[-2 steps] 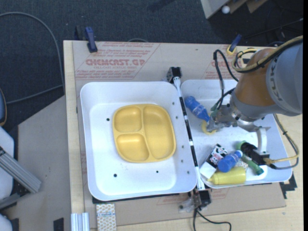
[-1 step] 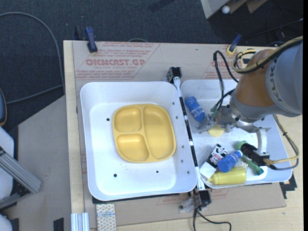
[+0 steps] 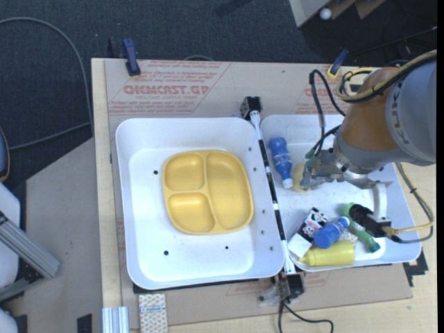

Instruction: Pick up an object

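Gripper (image 3: 310, 175) low in the right bin (image 3: 295, 127), over something yellow; finger opening and any hold cannot be told. Blue bottle (image 3: 280, 157) lies just left of it, long axis running up-down the bin, beside the divider. Yellow tray (image 3: 207, 190) sits in the left bin (image 3: 139, 186).

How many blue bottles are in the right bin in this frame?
2. One blue bottle lies along the right bin's left wall, near the divider. The second bottle lies near the front, above a yellow object. The arm could hide more.
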You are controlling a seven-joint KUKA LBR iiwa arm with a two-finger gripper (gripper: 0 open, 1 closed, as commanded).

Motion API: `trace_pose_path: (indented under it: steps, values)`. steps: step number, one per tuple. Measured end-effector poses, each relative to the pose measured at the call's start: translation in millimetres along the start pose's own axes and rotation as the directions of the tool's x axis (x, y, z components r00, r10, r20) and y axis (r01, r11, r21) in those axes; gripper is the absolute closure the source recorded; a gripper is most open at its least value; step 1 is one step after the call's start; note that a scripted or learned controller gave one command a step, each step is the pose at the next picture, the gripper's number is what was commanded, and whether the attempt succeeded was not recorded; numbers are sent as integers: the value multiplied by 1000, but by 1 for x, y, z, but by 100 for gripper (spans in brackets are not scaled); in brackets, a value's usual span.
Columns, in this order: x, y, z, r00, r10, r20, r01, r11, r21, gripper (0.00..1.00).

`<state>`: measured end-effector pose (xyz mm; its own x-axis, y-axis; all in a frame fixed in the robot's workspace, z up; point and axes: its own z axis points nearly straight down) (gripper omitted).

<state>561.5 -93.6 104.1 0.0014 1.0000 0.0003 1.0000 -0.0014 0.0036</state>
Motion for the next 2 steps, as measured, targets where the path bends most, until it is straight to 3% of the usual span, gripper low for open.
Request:
trace_pose_path:
  steps: [1,2]
  values:
    - [0,0,0,1000,0,0,0,1000,0,0]
    - [0,6,20,1000,-1,1,1,1000,4,0]
